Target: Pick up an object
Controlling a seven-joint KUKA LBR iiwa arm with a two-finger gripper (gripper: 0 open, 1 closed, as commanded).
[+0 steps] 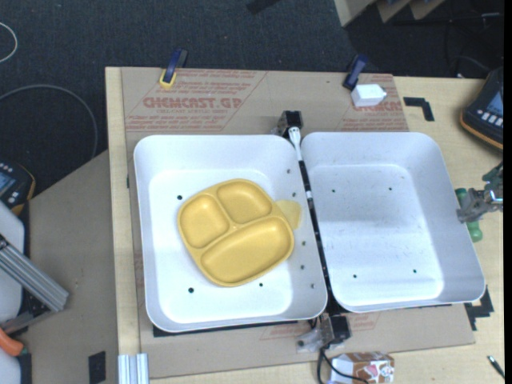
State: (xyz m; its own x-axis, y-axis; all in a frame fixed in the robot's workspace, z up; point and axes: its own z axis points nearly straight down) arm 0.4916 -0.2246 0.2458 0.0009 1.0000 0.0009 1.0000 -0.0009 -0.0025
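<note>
**One yellow plate, left bin**

Camera view, from above at a slant.

- Table: topped with one brown sheet printed in red lettering, partly readable as "CHEMCAST". Two shallow white bins sit on it side by side, their inner rims touching along a dark seam.
- Left bin: holds one yellow plate. The plate is divided into three compartments, two smaller ones toward the far side and one long one toward the near side. It lies flat on the bin floor, turned at an angle to the walls, roughly central and a little nearer the right wall. One paler yellow scrap pokes out from the plate's right edge, touching it; cannot tell what it is. A few small dark dots mark the bin floor around the plate.
- Right bin: four small dark dots on its floor, and a grey speckled smear across the middle.
- Far edge of the sheet: two blue clips, one at left with a yellow tip, one at right. One white block lies just beside the right clip.
- Right rim of the right bin: one small metal fitting with a green end, touching the rim.
- Near edge, between the bins: one tangle of wires and connectors.
</note>
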